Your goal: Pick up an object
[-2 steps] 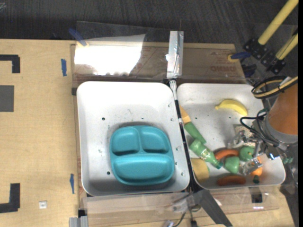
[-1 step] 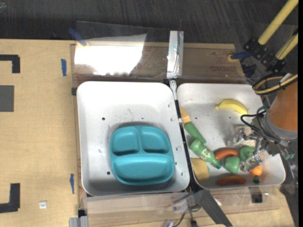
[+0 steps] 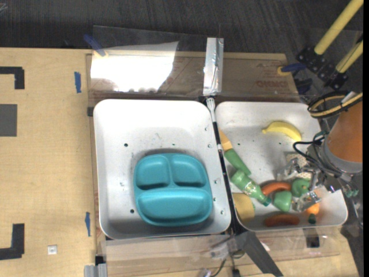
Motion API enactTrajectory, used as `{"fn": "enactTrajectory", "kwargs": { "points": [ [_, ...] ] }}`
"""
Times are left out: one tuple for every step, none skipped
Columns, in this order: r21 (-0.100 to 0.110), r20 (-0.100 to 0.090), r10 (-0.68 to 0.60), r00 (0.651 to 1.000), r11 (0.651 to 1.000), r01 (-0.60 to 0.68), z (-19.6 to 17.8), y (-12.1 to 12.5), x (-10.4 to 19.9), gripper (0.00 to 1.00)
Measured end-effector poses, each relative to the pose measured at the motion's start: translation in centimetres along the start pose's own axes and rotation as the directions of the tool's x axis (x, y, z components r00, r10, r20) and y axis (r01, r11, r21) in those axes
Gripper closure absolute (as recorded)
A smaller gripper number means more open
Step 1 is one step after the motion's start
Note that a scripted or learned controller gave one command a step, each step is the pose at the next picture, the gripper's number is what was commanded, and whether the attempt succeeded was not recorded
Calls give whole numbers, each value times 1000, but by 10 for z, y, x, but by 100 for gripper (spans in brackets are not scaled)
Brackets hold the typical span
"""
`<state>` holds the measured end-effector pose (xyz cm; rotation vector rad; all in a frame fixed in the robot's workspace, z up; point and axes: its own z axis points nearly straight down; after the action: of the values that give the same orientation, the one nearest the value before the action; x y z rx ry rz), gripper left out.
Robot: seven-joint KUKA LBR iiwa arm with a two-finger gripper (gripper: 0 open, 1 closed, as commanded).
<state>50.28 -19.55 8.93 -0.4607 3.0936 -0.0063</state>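
Your gripper (image 3: 304,180) is down low in the right bin (image 3: 253,117), toward the bin's 4 o'clock corner, right in among the toy food. The metal parts and cables blur into the clutter there, so you cannot tell how the gripper stands or whether anything is in its hold. The grey wrist with the orange band (image 3: 349,134) comes in from 3 o'clock.

Touching or just beside the gripper on its 7 o'clock side you have a small green round piece (image 3: 282,200), and another green piece (image 3: 300,186) right under the metalwork. An orange-red curved piece (image 3: 275,186) lies just at 9 o'clock of them. At the bin's 6 o'clock edge sits a red sausage-shaped piece (image 3: 281,219), and a small orange bit (image 3: 313,209) rests near the 5 o'clock side of the gripper.

Moving out toward 9 o'clock, a long green vegetable (image 3: 245,175) runs at a slant along the bin's left wall, its orange tip pointing to 11 o'clock. Below it, a pale yellow-tan piece (image 3: 243,205) sits in the 7 o'clock corner. Up at 12 o'clock of the gripper, well apart, a yellow banana (image 3: 282,130) lies on bare white floor.

Across the divider, the left bin (image 3: 115,126) holds a teal divided tray (image 3: 172,188), set toward its 6 o'clock side. Both bins sit on the wooden bench (image 3: 40,154).
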Motion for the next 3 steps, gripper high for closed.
{"fn": "enactTrajectory", "kwargs": {
  "points": [
    [0,0,-57,998,998,57,0,-4,9,0],
    [0,1,-151,989,989,151,0,-11,15,0],
    [-3,1,-203,979,979,203,0,-18,15,0]
  ]
}}
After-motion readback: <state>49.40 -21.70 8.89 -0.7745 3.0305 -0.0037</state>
